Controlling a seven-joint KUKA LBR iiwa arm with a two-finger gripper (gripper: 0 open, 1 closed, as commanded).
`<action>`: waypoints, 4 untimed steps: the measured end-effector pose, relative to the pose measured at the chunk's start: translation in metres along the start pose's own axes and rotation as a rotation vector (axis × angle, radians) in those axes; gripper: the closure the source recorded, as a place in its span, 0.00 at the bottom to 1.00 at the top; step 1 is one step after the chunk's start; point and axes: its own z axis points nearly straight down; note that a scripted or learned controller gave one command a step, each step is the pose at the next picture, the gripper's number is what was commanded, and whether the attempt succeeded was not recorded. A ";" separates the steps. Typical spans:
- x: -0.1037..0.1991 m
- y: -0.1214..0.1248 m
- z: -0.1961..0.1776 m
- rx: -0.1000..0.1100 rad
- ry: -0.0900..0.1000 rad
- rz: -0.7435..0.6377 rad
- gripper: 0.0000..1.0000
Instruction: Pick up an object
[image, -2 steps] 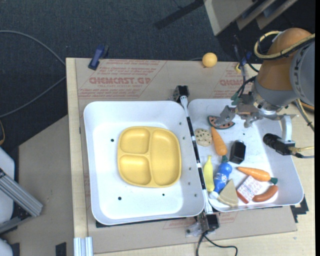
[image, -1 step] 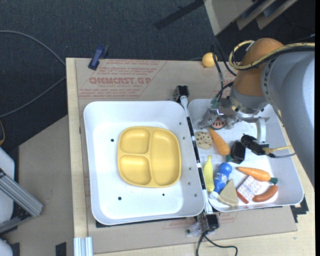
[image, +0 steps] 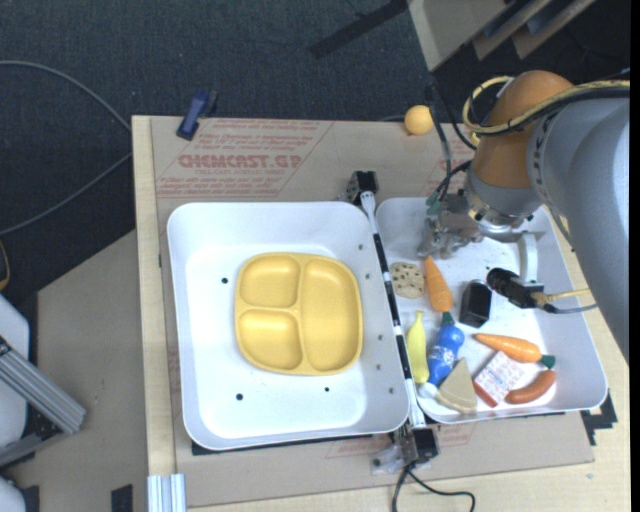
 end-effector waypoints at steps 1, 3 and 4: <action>0.039 -0.060 -0.091 -0.016 0.000 -0.002 1.00; 0.002 -0.085 -0.014 -0.018 -0.002 -0.001 0.00; -0.007 -0.058 0.007 -0.019 -0.001 -0.001 0.00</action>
